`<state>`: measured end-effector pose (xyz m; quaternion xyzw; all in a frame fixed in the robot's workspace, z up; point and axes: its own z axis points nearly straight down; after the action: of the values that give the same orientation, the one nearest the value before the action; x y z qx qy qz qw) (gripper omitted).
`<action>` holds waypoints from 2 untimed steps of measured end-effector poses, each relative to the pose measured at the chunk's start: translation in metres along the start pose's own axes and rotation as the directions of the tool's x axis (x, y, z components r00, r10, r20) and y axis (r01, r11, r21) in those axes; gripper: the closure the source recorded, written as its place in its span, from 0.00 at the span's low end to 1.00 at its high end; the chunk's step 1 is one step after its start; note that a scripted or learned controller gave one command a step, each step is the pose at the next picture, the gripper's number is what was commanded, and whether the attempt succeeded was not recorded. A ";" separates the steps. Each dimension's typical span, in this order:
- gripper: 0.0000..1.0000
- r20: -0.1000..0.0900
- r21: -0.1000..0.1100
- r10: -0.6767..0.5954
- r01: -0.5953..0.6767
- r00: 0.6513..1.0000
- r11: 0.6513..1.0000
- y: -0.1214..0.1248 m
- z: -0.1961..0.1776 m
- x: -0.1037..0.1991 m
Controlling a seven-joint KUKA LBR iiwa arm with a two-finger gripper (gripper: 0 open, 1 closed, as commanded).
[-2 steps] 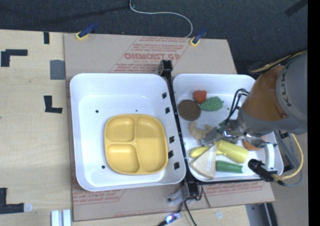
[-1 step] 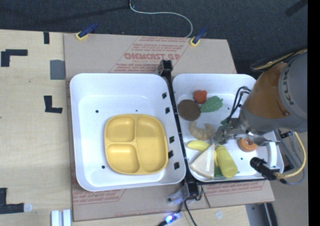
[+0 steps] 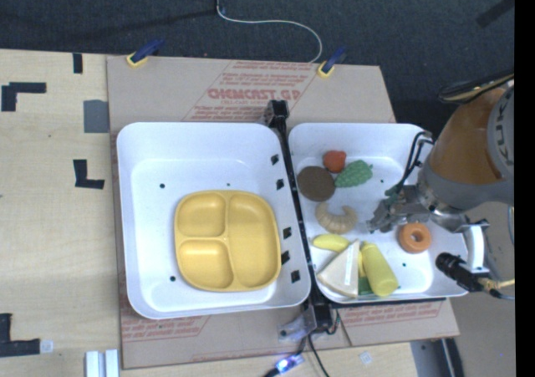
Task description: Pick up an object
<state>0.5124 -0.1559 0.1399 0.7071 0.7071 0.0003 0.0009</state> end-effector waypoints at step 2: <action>1.00 0.000 0.000 -0.002 0.002 1.000 1.000 -0.003 -0.086 0.010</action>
<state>0.5088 -0.1462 0.2262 0.7064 0.7078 0.0005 0.0008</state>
